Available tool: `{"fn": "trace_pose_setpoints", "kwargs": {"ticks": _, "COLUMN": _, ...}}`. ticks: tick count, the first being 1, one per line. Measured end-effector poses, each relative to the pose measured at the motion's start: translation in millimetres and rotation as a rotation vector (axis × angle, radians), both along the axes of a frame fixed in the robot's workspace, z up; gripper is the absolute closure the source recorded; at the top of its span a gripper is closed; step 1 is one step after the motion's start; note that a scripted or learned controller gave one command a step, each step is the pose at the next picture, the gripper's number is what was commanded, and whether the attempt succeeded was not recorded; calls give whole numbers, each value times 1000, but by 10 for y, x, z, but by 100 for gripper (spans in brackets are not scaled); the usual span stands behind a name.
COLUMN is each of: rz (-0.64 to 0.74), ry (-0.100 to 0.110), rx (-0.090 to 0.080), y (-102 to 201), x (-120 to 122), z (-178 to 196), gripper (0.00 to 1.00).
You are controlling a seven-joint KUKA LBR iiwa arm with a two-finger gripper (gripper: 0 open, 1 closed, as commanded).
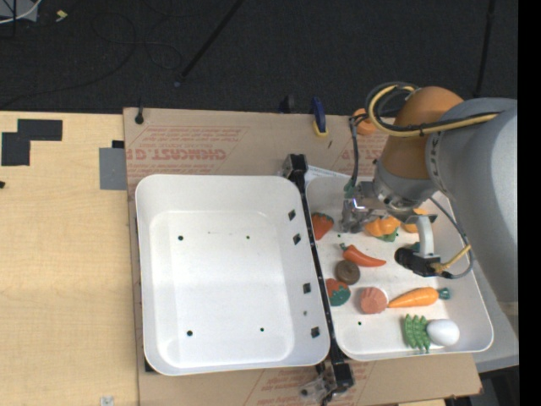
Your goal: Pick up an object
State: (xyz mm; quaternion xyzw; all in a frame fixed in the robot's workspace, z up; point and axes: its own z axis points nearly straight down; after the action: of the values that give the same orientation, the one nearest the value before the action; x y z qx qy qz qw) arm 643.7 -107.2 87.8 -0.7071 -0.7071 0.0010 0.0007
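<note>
My gripper (357, 216) is low inside the right bin (473, 332), near its back left part. An orange-yellow toy (385, 225) lies right beside it on the right, and an orange-red piece (322, 224) lies to its left by the bin wall. Just in front of the gripper lies a red chili pepper (363, 256). Nothing shows between the fingers. Further forward are a brown round piece (347, 271), a pink-red round piece (372, 299), a carrot (414, 297), a green leafy piece (414, 331) and a white egg (443, 332).
The left bin (152, 227) stands beside the right one, with a black divider (308, 252) between them. A teal and red piece (337, 291) lies against the right bin's left wall. The grey arm (473, 167) hangs over the right bin's far right.
</note>
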Motion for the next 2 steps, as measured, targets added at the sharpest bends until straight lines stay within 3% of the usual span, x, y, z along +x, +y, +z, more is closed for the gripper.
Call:
{"fn": "trace_pose_setpoints", "kwargs": {"ticks": 1, "rz": 2, "ry": -3, "rx": -12, "y": -43, "x": -1, "z": 8, "gripper": 0}}
{"fn": "trace_pose_setpoints", "kwargs": {"ticks": 2, "rz": 7, "ry": -10, "rx": 4, "y": 730, "x": -181, "z": 1069, "gripper": 0}}
